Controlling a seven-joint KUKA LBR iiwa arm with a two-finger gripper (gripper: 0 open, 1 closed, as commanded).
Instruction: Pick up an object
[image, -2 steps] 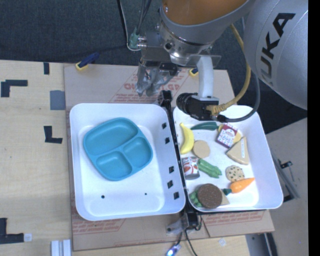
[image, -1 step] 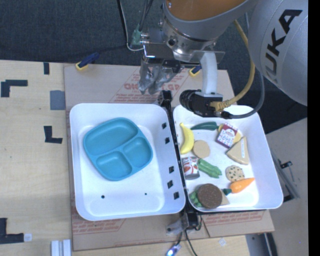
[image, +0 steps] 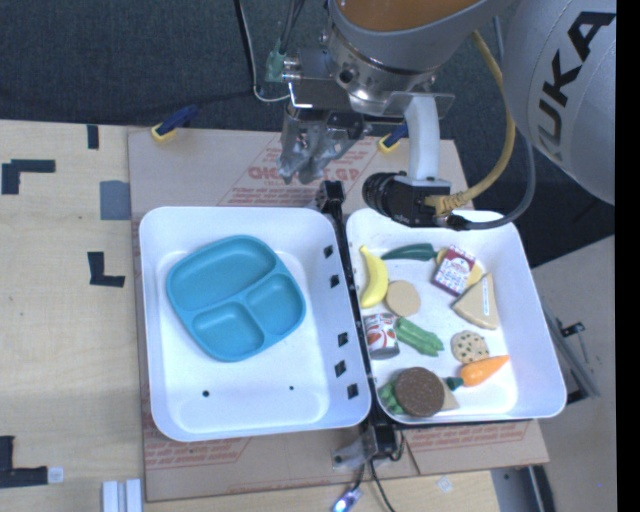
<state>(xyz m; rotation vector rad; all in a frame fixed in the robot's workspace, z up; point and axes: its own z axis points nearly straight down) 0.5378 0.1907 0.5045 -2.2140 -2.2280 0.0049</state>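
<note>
Gripper (image: 312, 160) is seen beyond the bins' far edge; finger state cannot be told. Banana (image: 373, 277) lies in the right bin (image: 530, 300), nearer the camera than the gripper, long axis running near-to-far.

Smooth, slightly glossy plastic is noted on both white bins (image: 160, 300) and the blue tray (image: 235, 296). Matt cardboard (image: 200, 170) is seen beneath. Bare metal shows on the gripper (image: 310, 150).
</note>
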